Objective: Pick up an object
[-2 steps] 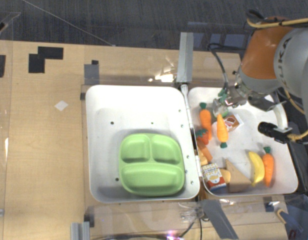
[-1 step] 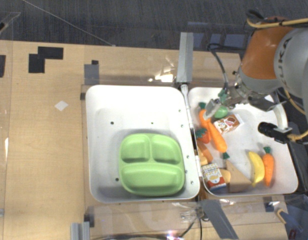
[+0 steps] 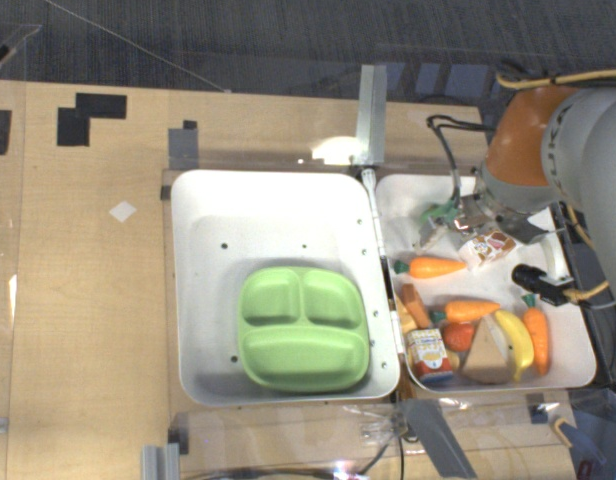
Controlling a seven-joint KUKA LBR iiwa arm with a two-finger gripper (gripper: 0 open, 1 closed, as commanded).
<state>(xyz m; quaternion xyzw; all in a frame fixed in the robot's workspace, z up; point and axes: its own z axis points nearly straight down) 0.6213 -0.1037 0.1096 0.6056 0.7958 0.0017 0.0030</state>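
My gripper [image 3: 456, 218] hangs low over the far part of the right bin [image 3: 584, 368], with the grey arm and its orange band coming in from the right. A small green item [image 3: 433, 211] lies just left of it, and a white packet with red print [image 3: 487, 249] lies just to the near right. An orange carrot [image 3: 438, 266] rests a little nearer, below the gripper. I see nothing held.
The near half of the right bin is crowded: a second carrot [image 3: 471, 310], a banana [image 3: 516, 336], a third carrot [image 3: 536, 340], a brown wedge [image 3: 485, 358], a small jar [image 3: 426, 350] and a sausage [image 3: 415, 306]. The left bin [image 3: 203, 268] holds a green divided plate [image 3: 303, 328].
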